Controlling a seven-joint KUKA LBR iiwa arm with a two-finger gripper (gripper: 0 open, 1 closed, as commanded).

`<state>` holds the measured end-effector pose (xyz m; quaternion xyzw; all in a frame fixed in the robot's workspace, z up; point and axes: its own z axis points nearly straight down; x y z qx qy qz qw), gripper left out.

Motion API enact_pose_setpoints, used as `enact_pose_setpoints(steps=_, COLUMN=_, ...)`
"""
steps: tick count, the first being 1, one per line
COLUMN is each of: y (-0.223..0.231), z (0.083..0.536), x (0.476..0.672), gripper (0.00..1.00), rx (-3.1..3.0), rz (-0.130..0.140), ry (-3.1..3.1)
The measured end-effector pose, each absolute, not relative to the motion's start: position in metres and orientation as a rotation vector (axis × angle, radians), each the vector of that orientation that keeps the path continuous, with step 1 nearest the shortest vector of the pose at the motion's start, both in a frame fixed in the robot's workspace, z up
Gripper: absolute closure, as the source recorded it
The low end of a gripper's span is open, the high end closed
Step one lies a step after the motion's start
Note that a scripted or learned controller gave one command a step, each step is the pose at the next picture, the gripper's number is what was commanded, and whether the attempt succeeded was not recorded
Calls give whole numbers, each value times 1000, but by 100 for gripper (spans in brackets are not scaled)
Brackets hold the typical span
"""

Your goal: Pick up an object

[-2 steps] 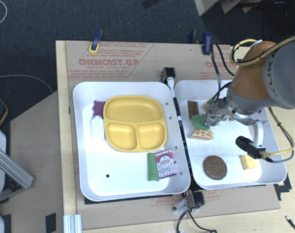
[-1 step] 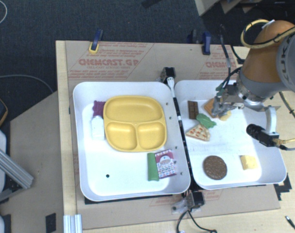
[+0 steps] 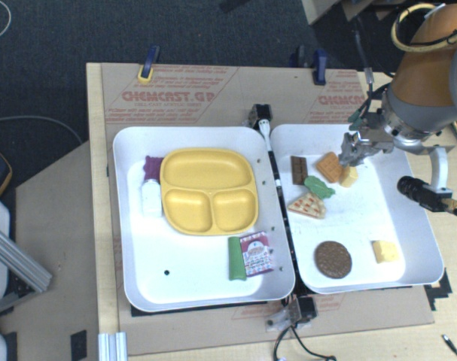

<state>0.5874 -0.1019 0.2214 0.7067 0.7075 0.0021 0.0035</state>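
So the gripper (image 3: 354, 155) hangs near the right bin's (image 3: 420, 224) back edge, right over the cracker (image 3: 329, 167) and yellow block (image 3: 349, 177). Can't tell its grip state. I'd center on one piece first, they're touching.

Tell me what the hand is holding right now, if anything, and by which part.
It cannot be told. The hand hangs over the cracker and the pale yellow piece in the right bin, hiding any contact.

A robotics lab: clamped board (image 3: 213, 89), loose cables (image 3: 303, 344), dark carpet (image 3: 62, 28).
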Motion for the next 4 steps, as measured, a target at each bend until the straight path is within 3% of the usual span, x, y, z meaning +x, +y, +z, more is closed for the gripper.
enact_pose_setpoints(steps=1, y=-50, z=219, x=590, gripper=100, rx=2215, rz=3, ry=2229)
enact_pose_setpoints(steps=3, y=56, z=232, x=614, gripper=100, rx=2212, rz=7, ry=2229)
enact_pose_setpoints(steps=4, y=74, z=231, x=625, gripper=100, rx=2217, rz=5, ry=2223)
